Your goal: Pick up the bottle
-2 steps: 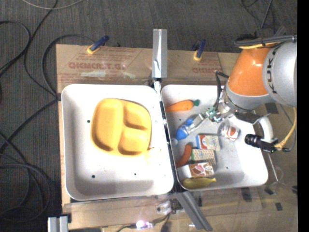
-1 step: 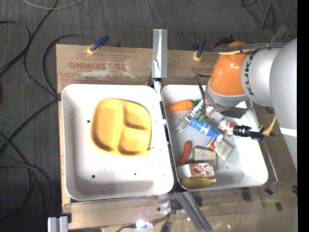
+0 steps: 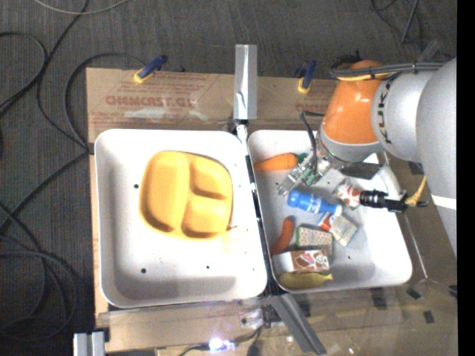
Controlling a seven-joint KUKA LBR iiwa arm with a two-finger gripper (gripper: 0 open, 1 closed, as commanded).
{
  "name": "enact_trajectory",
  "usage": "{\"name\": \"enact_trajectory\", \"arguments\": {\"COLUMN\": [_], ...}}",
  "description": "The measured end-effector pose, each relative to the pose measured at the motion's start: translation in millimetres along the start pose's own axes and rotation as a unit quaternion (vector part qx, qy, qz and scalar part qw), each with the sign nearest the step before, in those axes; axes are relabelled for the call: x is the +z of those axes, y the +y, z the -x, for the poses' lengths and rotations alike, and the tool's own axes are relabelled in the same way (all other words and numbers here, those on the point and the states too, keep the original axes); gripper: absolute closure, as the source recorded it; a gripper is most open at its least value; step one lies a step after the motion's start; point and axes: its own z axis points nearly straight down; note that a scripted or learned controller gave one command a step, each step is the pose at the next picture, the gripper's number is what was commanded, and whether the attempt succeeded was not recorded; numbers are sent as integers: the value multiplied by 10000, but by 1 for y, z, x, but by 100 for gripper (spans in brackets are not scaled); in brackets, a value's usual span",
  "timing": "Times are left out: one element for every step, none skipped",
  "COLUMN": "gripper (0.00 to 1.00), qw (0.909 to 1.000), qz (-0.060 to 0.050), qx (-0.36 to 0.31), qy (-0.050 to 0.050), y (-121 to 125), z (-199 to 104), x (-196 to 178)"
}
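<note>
Bottle (image 3: pixel 312 202): blue, lying flat, centre-right of frame in the right bin (image 3: pixel 386 269), just below the gripper (image 3: pixel 306 170); grip state cannot be told. Risk: carrot (image 3: pixel 276 162), boxes (image 3: pixel 314 237) and banana (image 3: pixel 304 279) crowd it, inviting a wrong grab or slip. Left bin (image 3: pixel 119 273) holds a yellow tray (image 3: pixel 187 193); bench stands on dark carpet with cables.

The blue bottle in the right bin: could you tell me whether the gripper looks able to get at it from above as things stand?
Probably yes. The bottle lies uncovered, nothing piled on it, with the gripper right above it; a small packet crowds one end.
</note>
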Motion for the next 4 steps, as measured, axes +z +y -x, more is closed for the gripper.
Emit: {"name": "enact_trajectory", "arguments": {"gripper": [100, 0, 0, 0], "qw": [9944, 9944, 9986, 9978], "qz": [-30, -34, -36, -64], "qx": [1057, 1058, 533, 655], "qy": [-10, -11, -11, 47], "y": [60, 59, 14, -5], "z": [-20, -20, 19, 89], "x": [-82, -82, -35, 13]}}
